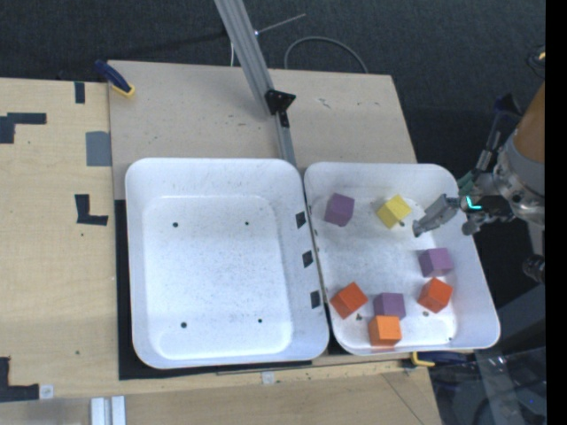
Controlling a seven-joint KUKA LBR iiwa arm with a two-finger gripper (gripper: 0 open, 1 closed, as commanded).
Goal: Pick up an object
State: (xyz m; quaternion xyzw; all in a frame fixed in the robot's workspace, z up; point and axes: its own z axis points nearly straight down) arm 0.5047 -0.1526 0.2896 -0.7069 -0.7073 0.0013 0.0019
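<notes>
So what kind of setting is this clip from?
Probably a robotics lab grasping bench: two white bins side by side, small coloured blocks such as a yellow block, and a gripper reaching in, on a wooden bench.

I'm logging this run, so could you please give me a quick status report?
Gripper over right bin, nothing visibly held. Yellow cube nearest, just left of it. Purple cube below; nothing blocking.

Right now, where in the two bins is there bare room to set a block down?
The left bin floor is bare wall to wall. In the right bin, a patch lies open between purple cube, yellow cube and orange cube. The near edge is crowded.
</notes>
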